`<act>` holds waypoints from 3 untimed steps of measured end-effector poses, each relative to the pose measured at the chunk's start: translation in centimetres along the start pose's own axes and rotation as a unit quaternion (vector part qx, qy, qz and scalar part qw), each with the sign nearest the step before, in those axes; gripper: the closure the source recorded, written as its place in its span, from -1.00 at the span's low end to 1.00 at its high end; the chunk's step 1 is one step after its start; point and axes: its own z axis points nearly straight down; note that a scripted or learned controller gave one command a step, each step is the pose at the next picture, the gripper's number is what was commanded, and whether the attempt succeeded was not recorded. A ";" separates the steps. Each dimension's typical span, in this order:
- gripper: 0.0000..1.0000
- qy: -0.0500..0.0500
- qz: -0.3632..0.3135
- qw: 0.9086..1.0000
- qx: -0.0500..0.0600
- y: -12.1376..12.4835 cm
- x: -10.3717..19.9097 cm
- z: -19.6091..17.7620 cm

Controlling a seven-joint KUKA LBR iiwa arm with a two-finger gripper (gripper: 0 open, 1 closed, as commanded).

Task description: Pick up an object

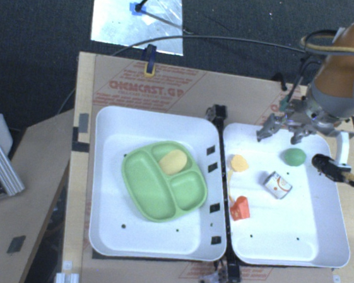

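My gripper (279, 136) hangs over the far edge of the right bin (317, 249), open, with nothing between its fingers. A green ball (294, 157) lies just right of and in front of it. A small white and red can (277, 185) lies on its side near the bin's middle. A yellow-orange piece (240, 163) sits at the bin's left side, and a red piece (240, 208) lies in front of it by the left wall.
The left bin (104, 224) holds a green divided plate (149, 191) with a yellow lump (173, 161) in its far compartment. Black clips run along the ridge between the bins (222, 181). Cardboard lies under both bins.
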 end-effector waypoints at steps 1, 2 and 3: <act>-1.00 -0.001 -0.001 1.000 -0.007 0.2 0.0 -0.9; -1.00 0.000 0.000 1.000 -0.005 -0.5 -0.5 4.7; -1.00 -0.001 0.000 1.000 -0.005 0.4 -0.9 9.5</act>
